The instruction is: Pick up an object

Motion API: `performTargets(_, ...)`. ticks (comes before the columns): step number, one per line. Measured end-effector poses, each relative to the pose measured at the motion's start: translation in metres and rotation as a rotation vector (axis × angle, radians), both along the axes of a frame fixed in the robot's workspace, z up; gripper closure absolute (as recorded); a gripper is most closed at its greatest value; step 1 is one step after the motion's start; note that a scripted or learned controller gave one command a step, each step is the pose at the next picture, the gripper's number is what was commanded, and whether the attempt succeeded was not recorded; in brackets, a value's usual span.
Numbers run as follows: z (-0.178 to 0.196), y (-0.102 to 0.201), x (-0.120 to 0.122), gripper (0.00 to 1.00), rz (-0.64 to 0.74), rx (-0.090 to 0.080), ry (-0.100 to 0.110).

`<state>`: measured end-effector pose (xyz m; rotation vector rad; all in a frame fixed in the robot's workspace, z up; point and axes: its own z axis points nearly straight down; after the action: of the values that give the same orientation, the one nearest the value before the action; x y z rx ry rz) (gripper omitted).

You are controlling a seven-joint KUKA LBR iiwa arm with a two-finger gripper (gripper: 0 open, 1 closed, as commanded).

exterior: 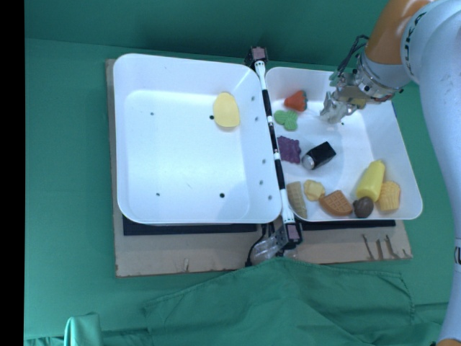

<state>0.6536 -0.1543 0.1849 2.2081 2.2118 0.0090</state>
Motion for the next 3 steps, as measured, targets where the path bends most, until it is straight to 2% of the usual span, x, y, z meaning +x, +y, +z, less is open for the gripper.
performTargets(1, 0.031, 0.054, 0.042, 1.00, 0.001, 0.006, 0.007)
performTargets(2, 0.110, 0.064, -0.028, 1.00, -0.005, 0.008, 0.012)
performTargets(3, 0.108, 0.038, 0.021, 1.00, -0.006, 0.003, 0.011)
